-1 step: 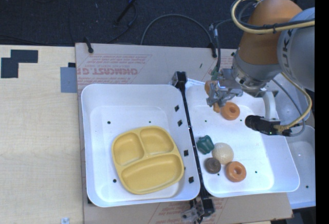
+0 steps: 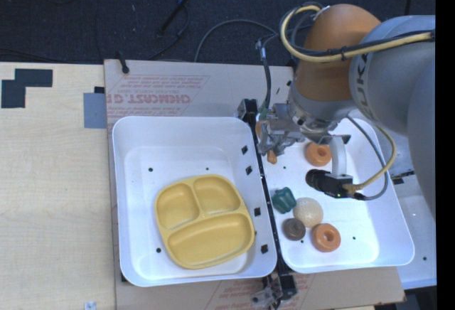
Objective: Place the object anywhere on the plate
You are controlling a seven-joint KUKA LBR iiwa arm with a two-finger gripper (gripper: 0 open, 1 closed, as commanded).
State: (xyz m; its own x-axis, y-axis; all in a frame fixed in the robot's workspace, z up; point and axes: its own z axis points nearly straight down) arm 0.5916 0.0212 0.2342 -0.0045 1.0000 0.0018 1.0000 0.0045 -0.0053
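You're looking at a yellow plate (image 2: 204, 221) in the white left bin (image 2: 135, 159). The white right bin (image 2: 377, 230) holds two orange rings (image 2: 319, 154) (image 2: 327, 237), a green piece (image 2: 284, 199), a cream ball (image 2: 308, 212) and a brown disc (image 2: 294, 229) (rather dull). The bench (image 2: 50, 195) is pale wood.

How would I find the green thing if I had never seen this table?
Look in the right bin, near the wall it shares with the left bin. The green thing sits above a brown ball and left of a cream ball. It is the one green item there.
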